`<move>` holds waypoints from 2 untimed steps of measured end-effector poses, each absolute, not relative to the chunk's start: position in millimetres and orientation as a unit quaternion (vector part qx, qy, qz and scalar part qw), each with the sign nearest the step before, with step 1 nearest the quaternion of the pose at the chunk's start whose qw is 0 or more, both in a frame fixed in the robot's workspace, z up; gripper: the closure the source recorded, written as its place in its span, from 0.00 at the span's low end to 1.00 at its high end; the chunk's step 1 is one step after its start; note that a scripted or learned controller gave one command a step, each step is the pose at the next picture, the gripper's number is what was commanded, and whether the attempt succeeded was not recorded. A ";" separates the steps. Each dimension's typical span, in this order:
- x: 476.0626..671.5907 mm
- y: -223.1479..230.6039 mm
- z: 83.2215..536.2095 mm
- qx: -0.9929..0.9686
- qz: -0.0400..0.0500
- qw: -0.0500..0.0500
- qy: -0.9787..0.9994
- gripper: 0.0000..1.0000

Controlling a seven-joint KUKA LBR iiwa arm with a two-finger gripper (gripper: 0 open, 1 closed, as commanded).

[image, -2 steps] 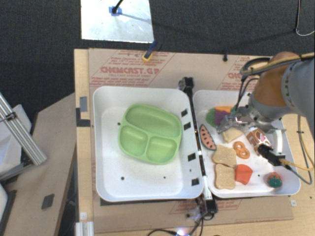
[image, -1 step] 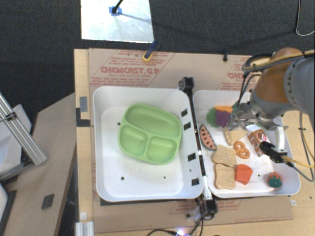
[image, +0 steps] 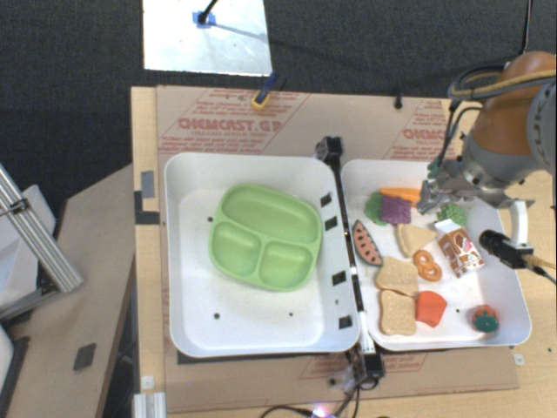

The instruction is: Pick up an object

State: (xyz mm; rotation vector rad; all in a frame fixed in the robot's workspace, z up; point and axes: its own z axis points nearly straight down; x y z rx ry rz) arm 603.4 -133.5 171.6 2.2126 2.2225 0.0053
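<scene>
A green tray (image: 265,238) with three compartments lies in the left bin (image: 187,320). Both bins sit on a brown board (image: 235,122) lettered in red. A metal plate (image: 207,26) lies beyond.

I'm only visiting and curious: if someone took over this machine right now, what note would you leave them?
Gripper: low over the top of the right bin, by the purple toy and carrot; whether it grips anything can't be seen.
Left bin: green divided plate.
Right bin also has a watermelon slice, bread slices, pretzel, red block.
Done: no pick confirmed.
Left: lift one object.
</scene>
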 end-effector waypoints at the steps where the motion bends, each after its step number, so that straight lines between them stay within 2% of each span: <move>1: 605.2 -133.7 224.9 0.705 0.002 0.003 0.709 1.00; 2: 610.7 -79.3 216.0 0.704 0.001 0.000 0.710 1.00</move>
